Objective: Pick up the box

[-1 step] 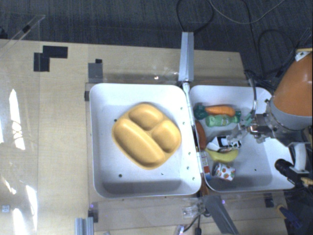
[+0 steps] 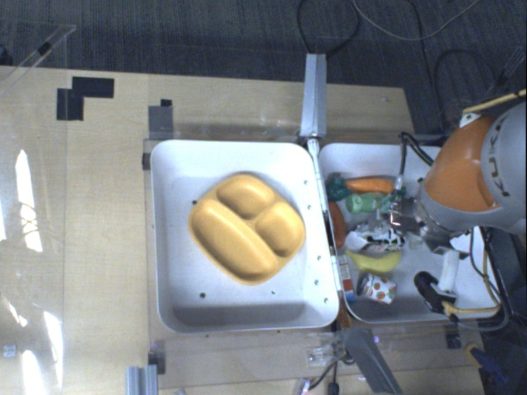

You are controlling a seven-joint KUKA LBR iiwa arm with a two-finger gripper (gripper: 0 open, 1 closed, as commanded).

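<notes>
- Two shallow white bins sit side by side on a pale wooden bench: the left bin [image 2: 169, 303] at centre frame, the right bin [image 2: 478, 299] at right.
- A large, lumpy yellow moulded insert [image 2: 247, 225] fills the left bin's middle.
- The grey arm with an orange band [image 2: 461, 179] reaches in from the right.
- Its gripper [image 2: 394, 219] hangs over the right bin's clutter; whether it grips anything cannot be told.
- Beneath lie an orange carrot [image 2: 370, 185], a yellow banana [image 2: 375, 262] and a small patterned box [image 2: 377, 287] near the bin's lower left corner.

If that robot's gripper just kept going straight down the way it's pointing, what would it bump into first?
Probably the black-and-white item directly under the gripper in the right bin, with the yellow banana-like piece just beside it. Depth is hard to judge here.
</notes>
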